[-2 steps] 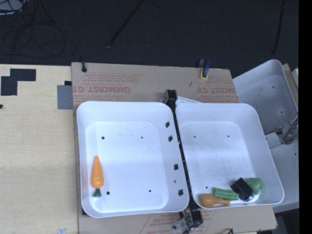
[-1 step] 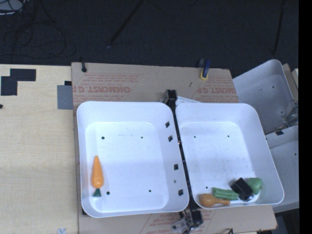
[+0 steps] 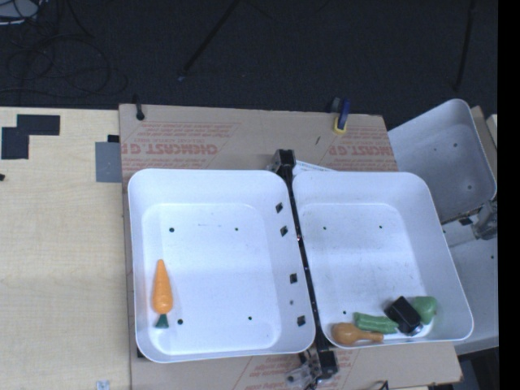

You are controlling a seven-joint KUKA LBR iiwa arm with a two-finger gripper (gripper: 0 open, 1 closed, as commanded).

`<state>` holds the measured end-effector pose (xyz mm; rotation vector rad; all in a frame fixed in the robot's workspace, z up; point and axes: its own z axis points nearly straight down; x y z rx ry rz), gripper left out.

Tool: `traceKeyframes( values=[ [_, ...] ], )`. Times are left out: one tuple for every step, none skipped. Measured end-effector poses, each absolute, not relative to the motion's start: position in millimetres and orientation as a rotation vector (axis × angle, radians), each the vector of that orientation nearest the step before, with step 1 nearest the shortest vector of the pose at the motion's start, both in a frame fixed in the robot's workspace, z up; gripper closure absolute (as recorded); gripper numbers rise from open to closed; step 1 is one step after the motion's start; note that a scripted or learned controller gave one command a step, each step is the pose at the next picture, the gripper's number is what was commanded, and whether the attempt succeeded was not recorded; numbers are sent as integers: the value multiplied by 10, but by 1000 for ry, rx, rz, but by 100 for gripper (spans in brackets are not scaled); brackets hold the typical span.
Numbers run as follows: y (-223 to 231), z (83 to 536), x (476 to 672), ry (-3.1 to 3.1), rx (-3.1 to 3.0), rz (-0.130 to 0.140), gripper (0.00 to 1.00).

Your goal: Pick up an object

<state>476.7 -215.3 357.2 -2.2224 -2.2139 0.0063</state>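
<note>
The orange plastic carrot (image 3: 162,287) lies in the left shallow white bin (image 3: 135,218), toward that bin's 8 o'clock corner and close beside its left wall. Its long axis runs from 12 to 6 o'clock, with the narrow tip pointing to 12 and the small green leaf end at 6. The rest of that bin's floor around it is bare. In the right shallow white bin (image 3: 445,242) the other pieces crowd the 5 o'clock corner. There is a black block (image 3: 404,314) tilted across a long green vegetable-shaped toy (image 3: 372,322), whose axis runs roughly 9 to 3 o'clock. A rounded green piece (image 3: 425,306) sits just beside the block at its 2 o'clock. A tan-orange gourd-shaped toy (image 3: 354,334) lies at the green toy's 7 o'clock, its thin neck pointing toward 3, touching or nearly touching it. The two bins meet along a black clipped seam (image 3: 296,242). Both rest on a brown cardboard sheet with red print (image 3: 244,140), which lies on a pale wooden bench (image 3: 57,242). A blue and yellow clamp (image 3: 341,117) grips the cardboard's far edge at 1 o'clock.
</note>
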Motion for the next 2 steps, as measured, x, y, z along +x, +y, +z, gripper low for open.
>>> traceKeyframes(
  values=[
    [-1388,3727,5348,-2232,-2211,-3,100],
    [-2181,3403,4978,-2210,-2228,8,100]
  ],
)
